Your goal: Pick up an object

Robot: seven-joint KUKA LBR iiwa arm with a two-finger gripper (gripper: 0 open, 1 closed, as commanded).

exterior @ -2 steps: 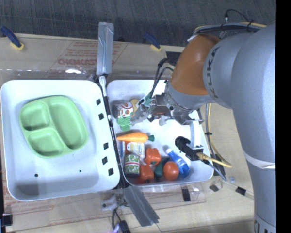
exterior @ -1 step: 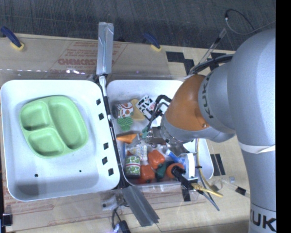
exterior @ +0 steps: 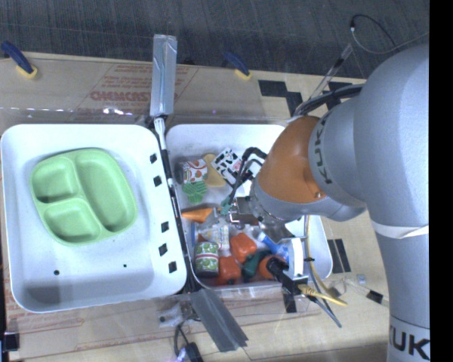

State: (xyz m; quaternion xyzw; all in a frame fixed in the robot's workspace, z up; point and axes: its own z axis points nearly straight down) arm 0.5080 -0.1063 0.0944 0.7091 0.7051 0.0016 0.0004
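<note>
The grey KUKA arm (exterior: 377, 149), its orange band (exterior: 291, 168) turned toward the camera, is seen lowered over the right bin (exterior: 211, 133), 1 of 2 white bins on the bench. The gripper (exterior: 245, 216) is buried among the clutter there, and its state cannot be told. An orange carrot-shaped piece (exterior: 197, 214), a small can (exterior: 206, 256), a red object (exterior: 238, 259) and a black-and-white checkered item (exterior: 226, 161) are scattered in that bin. A green divided tray (exterior: 81, 194) is set in the left bin (exterior: 75, 277).
</note>
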